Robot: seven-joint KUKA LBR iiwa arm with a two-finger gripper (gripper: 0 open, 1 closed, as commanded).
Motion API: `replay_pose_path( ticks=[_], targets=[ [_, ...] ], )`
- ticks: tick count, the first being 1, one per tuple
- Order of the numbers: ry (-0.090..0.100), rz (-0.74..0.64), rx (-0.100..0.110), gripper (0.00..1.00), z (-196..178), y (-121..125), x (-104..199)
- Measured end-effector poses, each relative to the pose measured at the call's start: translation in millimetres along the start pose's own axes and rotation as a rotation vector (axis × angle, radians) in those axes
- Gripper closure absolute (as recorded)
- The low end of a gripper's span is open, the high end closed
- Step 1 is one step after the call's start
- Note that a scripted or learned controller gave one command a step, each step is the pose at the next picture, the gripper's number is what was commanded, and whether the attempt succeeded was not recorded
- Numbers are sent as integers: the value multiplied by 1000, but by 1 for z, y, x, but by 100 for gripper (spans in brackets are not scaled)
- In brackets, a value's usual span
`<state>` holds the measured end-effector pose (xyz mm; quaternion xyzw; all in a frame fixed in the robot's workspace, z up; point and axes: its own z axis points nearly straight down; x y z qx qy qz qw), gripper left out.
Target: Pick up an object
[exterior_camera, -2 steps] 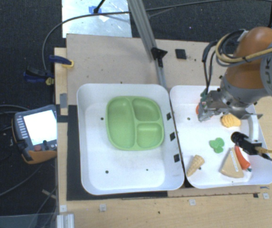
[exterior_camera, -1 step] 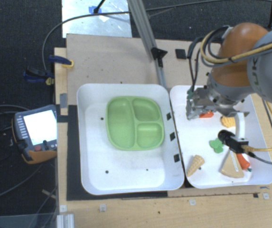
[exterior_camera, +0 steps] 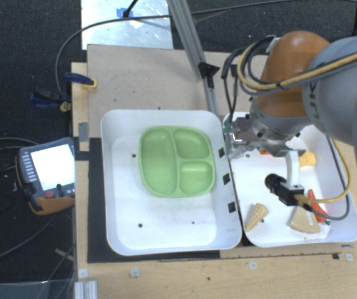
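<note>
The two white bins (exterior_camera: 166, 242) looked like smooth plastic with a soft sheen, their rims rounded. Near the far edge of the left bin lay a green divided plate (exterior_camera: 177, 161), plastic too, matt to faintly glossy. The bench (exterior_camera: 141, 80) under them was a flat, dull tan board, like fibreboard or unfinished wood. The arm (exterior_camera: 340, 86) had a smooth grey painted shell, and its orange band (exterior_camera: 293, 61) shone glossy, catching the light. By the near edge of the right bin lay a small cone (exterior_camera: 257, 215) with a rough, waffle-like tan surface. The floor around the bench was dark, coarse carpet (exterior_camera: 28, 36).
</note>
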<state>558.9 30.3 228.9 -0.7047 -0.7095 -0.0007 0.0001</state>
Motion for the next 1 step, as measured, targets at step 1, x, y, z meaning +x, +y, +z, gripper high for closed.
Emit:
replay_pose_path(
  ticks=[1],
  targets=[
    [1,-1,-2,100,-4,13,54]
  ],
)
